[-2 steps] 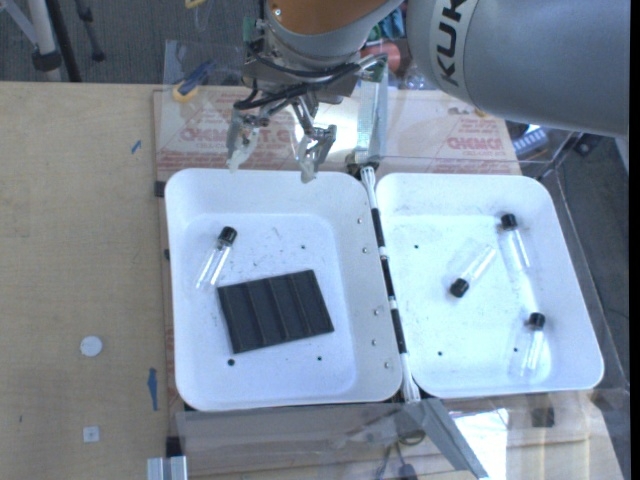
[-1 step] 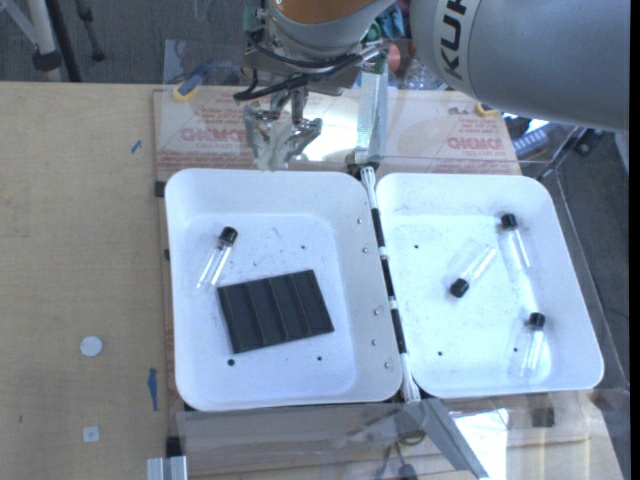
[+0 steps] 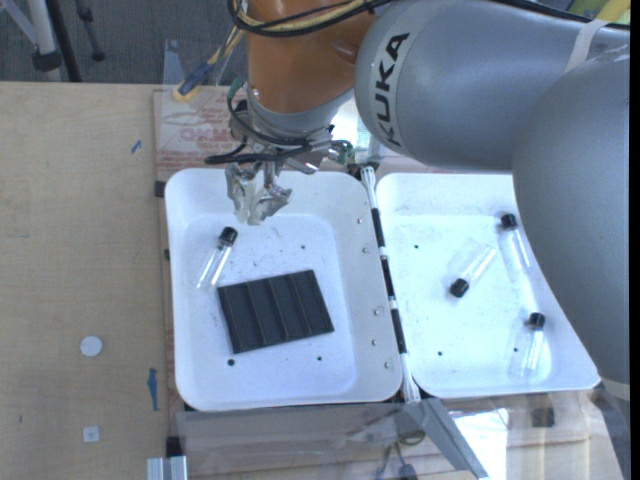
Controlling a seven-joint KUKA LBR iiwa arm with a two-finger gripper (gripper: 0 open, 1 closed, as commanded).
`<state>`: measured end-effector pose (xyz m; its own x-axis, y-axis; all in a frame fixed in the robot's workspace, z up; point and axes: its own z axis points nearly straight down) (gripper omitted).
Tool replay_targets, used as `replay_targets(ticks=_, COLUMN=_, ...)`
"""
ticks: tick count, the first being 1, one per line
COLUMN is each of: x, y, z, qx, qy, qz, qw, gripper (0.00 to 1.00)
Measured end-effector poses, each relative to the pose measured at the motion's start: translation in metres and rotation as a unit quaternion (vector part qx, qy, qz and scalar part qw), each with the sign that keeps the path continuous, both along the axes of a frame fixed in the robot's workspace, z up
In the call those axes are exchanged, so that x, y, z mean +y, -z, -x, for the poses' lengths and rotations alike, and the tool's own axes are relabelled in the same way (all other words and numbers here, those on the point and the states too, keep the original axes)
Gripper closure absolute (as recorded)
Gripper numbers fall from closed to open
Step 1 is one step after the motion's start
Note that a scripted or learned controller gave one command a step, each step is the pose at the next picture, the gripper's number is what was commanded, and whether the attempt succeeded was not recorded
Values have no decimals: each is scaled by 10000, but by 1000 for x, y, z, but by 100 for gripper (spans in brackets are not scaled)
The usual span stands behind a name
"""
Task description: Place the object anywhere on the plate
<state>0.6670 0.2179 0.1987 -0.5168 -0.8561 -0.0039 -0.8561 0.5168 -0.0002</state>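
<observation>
Robotics lab: KUKA arm [image 3: 470, 78], white bins [image 3: 190, 368], cabled test bench [image 3: 70, 218].

White for both bins, left [image 3: 190, 358] and right [image 3: 560, 368], each flecked with small dark specks. Dark grey, ribbed in parallel grooves, for the plate [image 3: 275, 311]; clear with black caps for the vials [image 3: 216, 256], [image 3: 470, 271], [image 3: 530, 343]. Grey with black lettering for the arm [image 3: 470, 78], orange for the band [image 3: 300, 43], pale tan for the bench [image 3: 70, 268].

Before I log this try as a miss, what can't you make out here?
- Gripper, camera view: too small and blurred to judge.
- Right bin: the arm hides its upper right.
- Vials: clear bodies fade into the white; contents unreadable.
- Dark ridged plate: plain.
</observation>
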Motion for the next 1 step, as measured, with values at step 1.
replay_targets(ticks=1, x=-1, y=5, z=0, qx=3, qy=-401, qz=2, qw=9992, gripper=100)
